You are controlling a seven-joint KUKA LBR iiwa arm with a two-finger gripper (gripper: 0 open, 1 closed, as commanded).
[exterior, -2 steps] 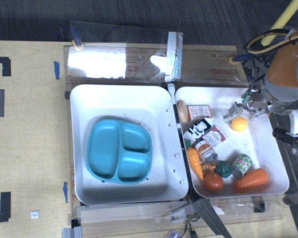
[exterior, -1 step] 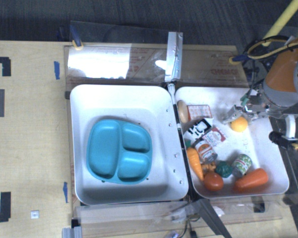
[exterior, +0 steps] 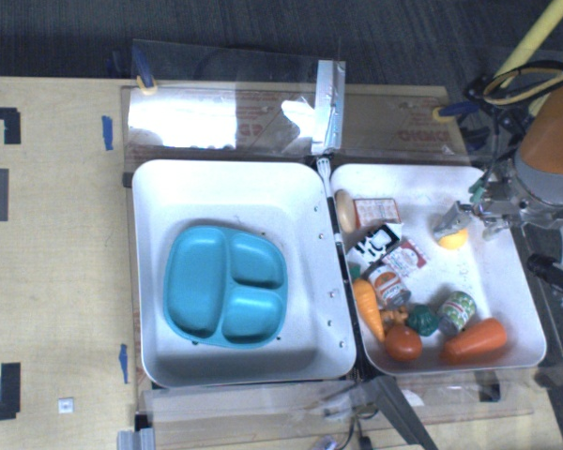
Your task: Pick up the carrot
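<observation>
The carrot (exterior: 367, 307) is a short orange piece with a green tip. It lies along the left wall of the right bin (exterior: 530, 293), next to a red tomato-like toy (exterior: 403, 342). My gripper (exterior: 462, 216) hangs over the upper right part of that bin, just above a small yellow object (exterior: 453, 240). It is well away from the carrot, up and to the right of it. Nothing shows in its grasp.
The right bin also holds a red-orange pepper-like toy (exterior: 474, 340), a green can (exterior: 457, 310), a dark green item (exterior: 422, 321), small food packets (exterior: 387, 251) and a tan egg-like piece (exterior: 344, 211). A blue divided plate (exterior: 227, 284) sits in the left bin (exterior: 159, 195).
</observation>
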